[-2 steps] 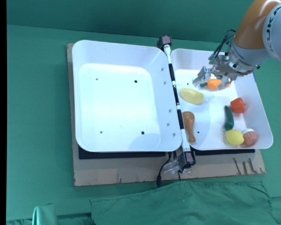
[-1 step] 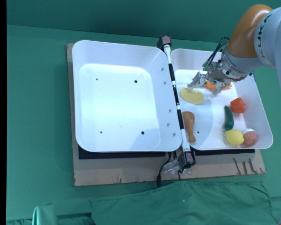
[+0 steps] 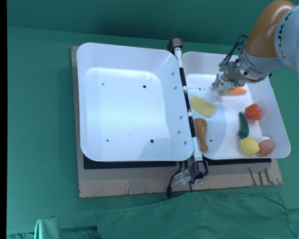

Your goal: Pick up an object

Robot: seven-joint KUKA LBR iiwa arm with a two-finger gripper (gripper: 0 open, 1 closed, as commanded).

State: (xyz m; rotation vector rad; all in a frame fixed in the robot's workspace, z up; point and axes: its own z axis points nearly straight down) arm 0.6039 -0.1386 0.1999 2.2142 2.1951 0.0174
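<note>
A green cloth covers the desk (image 3: 40, 108), on which a brown board carries two white bins side by side. The tool (image 3: 220, 86) hangs low inside the right bin (image 3: 276, 118), near its far side; how far it is open cannot be told, and nothing can be seen in its hold. Just beside the tool lies an orange carrot (image 3: 237, 90). Nearer the camera from the tool rests a yellow slice (image 3: 203, 106), then a tan drumstick (image 3: 201, 133). Beyond the carrot sit a red pepper (image 3: 252, 112), a green chilli (image 3: 243, 126), a lemon (image 3: 249, 146) and a pink ball (image 3: 265, 145). The left bin (image 3: 89, 59) lies across the black-and-white divider.
</note>
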